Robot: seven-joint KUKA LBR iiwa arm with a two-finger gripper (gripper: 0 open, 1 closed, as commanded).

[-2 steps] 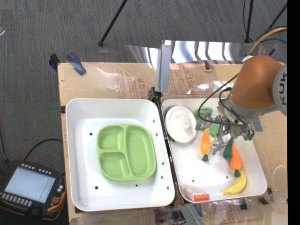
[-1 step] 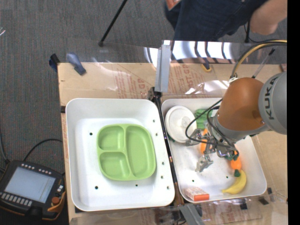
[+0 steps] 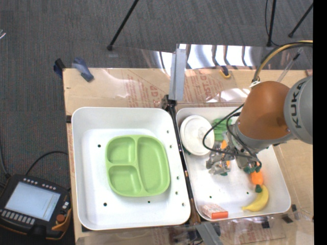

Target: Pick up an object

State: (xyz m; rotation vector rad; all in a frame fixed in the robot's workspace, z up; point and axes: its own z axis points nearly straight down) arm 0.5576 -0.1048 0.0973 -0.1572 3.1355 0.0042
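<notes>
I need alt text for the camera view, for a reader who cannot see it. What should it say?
A grey robot arm with an orange band reaches from the right into the right white bin, its gripper low among a white round lid, a carrot, a banana and a small box. The left white bin holds a green divided plate.

Bright, even overhead light; glare streaks the plastic sheet [image 3: 219,60] behind the bins, focus slightly soft.

Green divided plate [image 3: 137,165] in left bin [image 3: 84,121], gripper [image 3: 223,163] low in right bin [image 3: 278,188], perhaps touching clutter, banana [image 3: 258,200] nearby
</notes>
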